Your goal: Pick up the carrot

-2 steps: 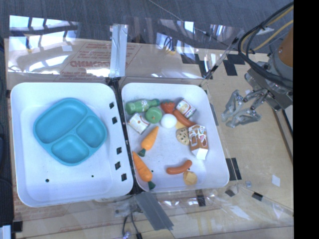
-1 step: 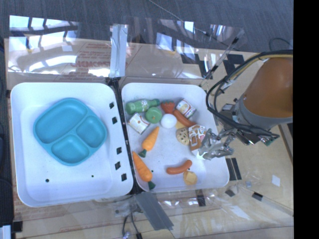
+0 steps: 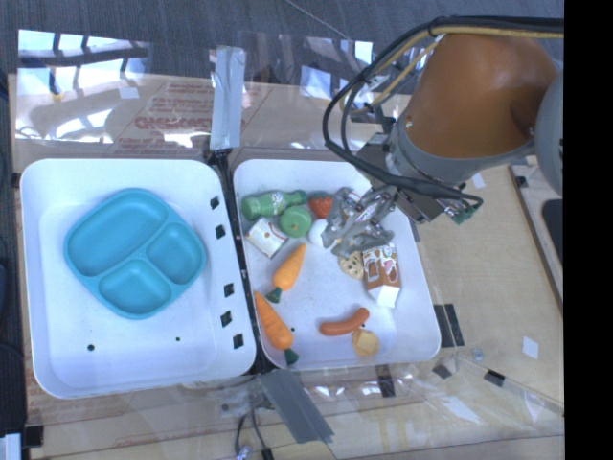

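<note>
Meanwhile, the pincer [image 3: 352, 226], its spread impossible to tell, hovers in the right bin [image 3: 417, 300] beside two carrots [image 3: 288, 268], risking a grab at the cookie [image 3: 351, 264] or milk carton [image 3: 382, 267] crowding it.

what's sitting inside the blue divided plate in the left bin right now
The blue divided plate shows three bare compartments, with no toy food in any. It lies flat in the left bin, so the bin floor beneath it is covered and cannot be seen.
</note>
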`<action>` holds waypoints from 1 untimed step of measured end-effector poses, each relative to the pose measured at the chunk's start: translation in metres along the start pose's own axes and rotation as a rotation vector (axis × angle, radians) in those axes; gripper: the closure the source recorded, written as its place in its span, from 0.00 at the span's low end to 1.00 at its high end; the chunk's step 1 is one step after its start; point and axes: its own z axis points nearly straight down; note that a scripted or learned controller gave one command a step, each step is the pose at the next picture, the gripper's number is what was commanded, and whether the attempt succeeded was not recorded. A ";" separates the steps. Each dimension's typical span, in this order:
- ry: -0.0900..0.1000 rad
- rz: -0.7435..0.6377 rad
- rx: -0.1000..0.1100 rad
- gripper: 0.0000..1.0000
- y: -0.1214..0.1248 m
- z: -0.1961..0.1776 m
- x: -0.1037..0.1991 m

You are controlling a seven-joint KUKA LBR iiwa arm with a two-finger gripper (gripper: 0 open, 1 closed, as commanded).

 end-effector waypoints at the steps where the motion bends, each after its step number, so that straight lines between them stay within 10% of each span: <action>1: 0.006 -0.143 -0.003 1.00 -0.090 0.018 0.098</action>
